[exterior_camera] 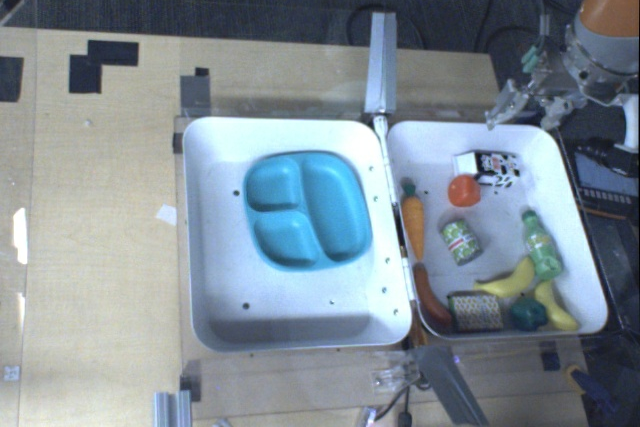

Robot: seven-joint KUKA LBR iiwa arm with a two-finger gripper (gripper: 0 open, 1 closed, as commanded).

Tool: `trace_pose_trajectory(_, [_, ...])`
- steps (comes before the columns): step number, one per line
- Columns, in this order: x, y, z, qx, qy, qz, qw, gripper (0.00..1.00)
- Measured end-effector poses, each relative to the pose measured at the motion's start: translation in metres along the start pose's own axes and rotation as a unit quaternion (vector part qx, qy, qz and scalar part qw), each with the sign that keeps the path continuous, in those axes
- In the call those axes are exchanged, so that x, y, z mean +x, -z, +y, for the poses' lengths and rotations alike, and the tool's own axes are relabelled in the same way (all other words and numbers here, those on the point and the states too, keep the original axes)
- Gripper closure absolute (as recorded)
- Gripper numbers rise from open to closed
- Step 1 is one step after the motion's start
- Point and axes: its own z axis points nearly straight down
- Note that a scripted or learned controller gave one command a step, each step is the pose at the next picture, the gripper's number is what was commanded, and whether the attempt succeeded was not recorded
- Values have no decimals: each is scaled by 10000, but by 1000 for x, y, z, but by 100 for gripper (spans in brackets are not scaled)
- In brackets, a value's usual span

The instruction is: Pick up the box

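The box is small and white with black markings. It lies in the upper part of the right bin, touching an orange ball at its lower left. My gripper hangs over the bin's far rim, up and to the right of the box and apart from it. Its fingers are spread open with nothing between them.
Also in the right bin are a carrot, a green can, a green bottle, a banana, a teal object and a brown mesh item. The left bin holds a blue divided plate.
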Motion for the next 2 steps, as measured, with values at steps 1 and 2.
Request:
trace_pose_trajectory(1, [2,-113,-47,7,163,2,9999,0])
trace_pose_trajectory(2, [36,-172,-106,-38,922,-4,9957,0])
